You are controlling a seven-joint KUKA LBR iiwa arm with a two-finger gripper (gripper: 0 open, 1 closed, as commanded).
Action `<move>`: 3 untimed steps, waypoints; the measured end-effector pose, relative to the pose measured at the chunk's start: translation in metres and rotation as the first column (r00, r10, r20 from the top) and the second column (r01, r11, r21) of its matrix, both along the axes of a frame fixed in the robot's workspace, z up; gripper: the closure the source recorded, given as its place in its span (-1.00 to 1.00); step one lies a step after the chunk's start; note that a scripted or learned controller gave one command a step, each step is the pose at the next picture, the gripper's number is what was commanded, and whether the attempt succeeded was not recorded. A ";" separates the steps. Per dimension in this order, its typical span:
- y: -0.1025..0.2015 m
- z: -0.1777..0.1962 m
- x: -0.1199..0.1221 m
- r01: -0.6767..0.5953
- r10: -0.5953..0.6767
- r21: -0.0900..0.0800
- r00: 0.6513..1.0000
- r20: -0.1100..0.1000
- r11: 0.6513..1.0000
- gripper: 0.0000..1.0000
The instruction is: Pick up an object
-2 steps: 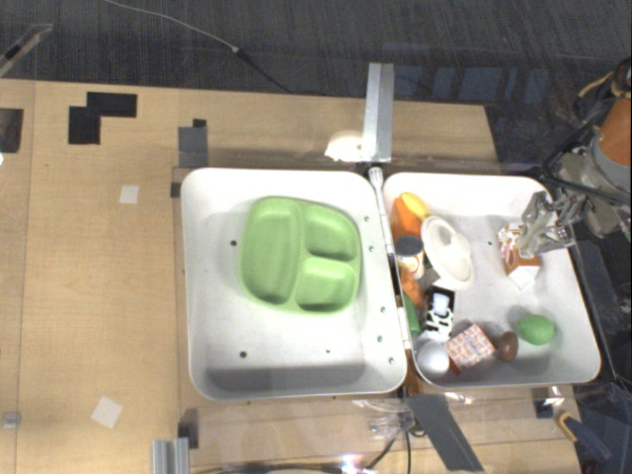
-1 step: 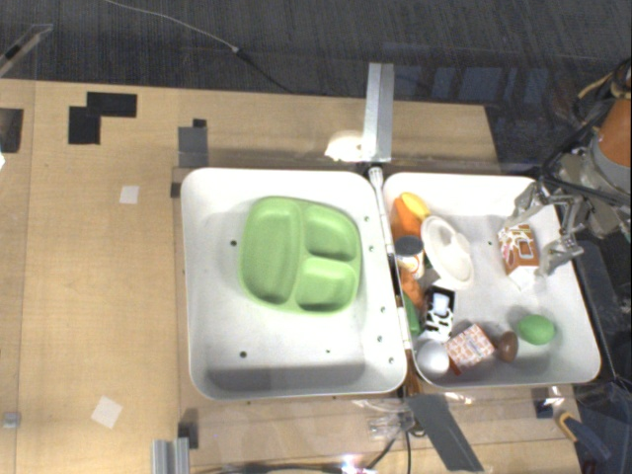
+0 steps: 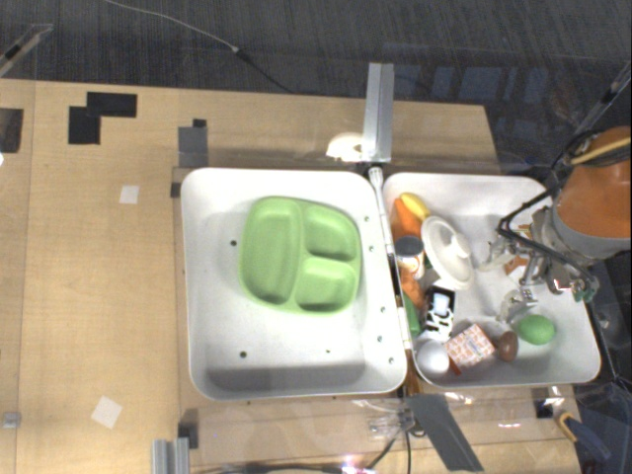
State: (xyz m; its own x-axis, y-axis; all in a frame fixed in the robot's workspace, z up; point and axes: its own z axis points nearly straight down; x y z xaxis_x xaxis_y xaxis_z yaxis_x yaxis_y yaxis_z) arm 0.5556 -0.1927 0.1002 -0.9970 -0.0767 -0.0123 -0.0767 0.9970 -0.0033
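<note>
The right bin (image 3: 583, 363) holds several small objects. A green ball (image 3: 536, 330) lies near its front right, with a brown rounded piece (image 3: 506, 345) and a patterned pink box (image 3: 469, 346) to its left. A white ball (image 3: 431, 356), a black-and-white item (image 3: 439, 311), a white cup (image 3: 446, 249) and an orange-yellow item (image 3: 410, 209) line the bin's left side. My gripper (image 3: 520, 296) hangs low over the right half of this bin, just above and left of the green ball. Nothing shows as held in it.
The left bin (image 3: 212, 363) bears a green divided plate (image 3: 299, 253). A metal post (image 3: 379, 112) stands behind the wall between the bins. The arm's grey and orange wrist (image 3: 595, 205) covers the right bin's far right corner, with cables around it.
</note>
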 end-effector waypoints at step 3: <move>0.093 0.007 -0.016 0.107 -0.107 -0.006 0.994 0.032 0.994 1.00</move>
